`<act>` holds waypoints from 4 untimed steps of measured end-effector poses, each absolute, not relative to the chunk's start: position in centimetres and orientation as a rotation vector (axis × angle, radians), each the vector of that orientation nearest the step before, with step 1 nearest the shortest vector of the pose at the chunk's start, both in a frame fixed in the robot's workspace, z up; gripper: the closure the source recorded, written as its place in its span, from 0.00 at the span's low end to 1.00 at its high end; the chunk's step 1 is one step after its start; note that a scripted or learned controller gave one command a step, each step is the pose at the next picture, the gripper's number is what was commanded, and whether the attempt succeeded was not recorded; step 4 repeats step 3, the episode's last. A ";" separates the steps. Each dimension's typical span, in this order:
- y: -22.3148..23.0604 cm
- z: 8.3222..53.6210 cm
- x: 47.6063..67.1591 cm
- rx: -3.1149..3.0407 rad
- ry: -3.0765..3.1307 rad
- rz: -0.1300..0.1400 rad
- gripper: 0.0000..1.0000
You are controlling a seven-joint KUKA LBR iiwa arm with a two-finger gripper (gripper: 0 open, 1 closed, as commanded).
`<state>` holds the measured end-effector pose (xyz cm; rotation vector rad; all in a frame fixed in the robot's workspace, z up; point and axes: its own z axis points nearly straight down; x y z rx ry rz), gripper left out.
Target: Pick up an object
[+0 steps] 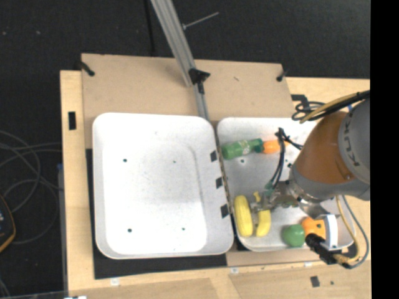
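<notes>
The right bin holds several objects. A green bottle with an orange cap lies near its far wall. Two yellow pieces sit at the near left corner, the larger beside the smaller. A green and orange object rests at the near edge. My gripper hangs low in this bin, just above the yellow pieces and close to the smaller one. The grey and orange wrist covers the bin's right part.
The left bin lies beside the right one, with their shared rim between them. A grey metal pole slants in from the top to the far rims. Cables loop by the arm at the right.
</notes>
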<state>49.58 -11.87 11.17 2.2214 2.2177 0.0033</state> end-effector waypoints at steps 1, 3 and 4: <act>-6.2 20.4 49.1 2.212 2.223 0.011 1.00; 6.9 19.8 54.3 2.220 2.226 -0.005 1.00; 6.9 19.8 54.3 2.220 2.226 -0.005 1.00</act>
